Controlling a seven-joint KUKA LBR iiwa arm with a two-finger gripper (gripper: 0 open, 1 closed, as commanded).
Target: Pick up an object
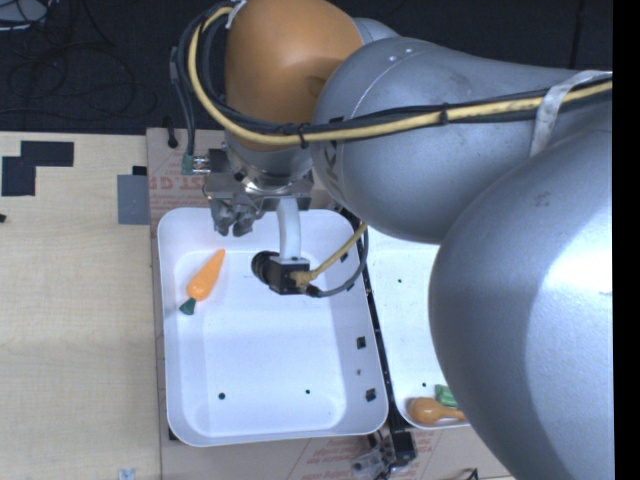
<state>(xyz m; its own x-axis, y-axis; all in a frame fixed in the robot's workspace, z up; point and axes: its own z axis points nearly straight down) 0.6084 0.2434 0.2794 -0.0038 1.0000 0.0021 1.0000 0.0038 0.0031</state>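
1. The grey metal two-finger claw (235, 224) hangs over the far edge of the left shallow white plastic bin (265, 408); I cannot tell from this angle how it is set, and nothing shows in its grip.
2. Just right of the claw, a pale post drops from the wrist to a small black fitting (276, 271) with a yellow-tipped cable, over the bin's floor.
3. In that left bin, an orange toy carrot with a green stem end (204, 278) lies tilted near the left wall, below and left of the claw and apart from it.
4. The right shallow white bin (400, 268) sits beside it, largely covered by the arm; an orange-yellow rounded object with a green bit (434, 408) lies at its near edge.
5. Both bins rest on the pale wooden desk (70, 298).
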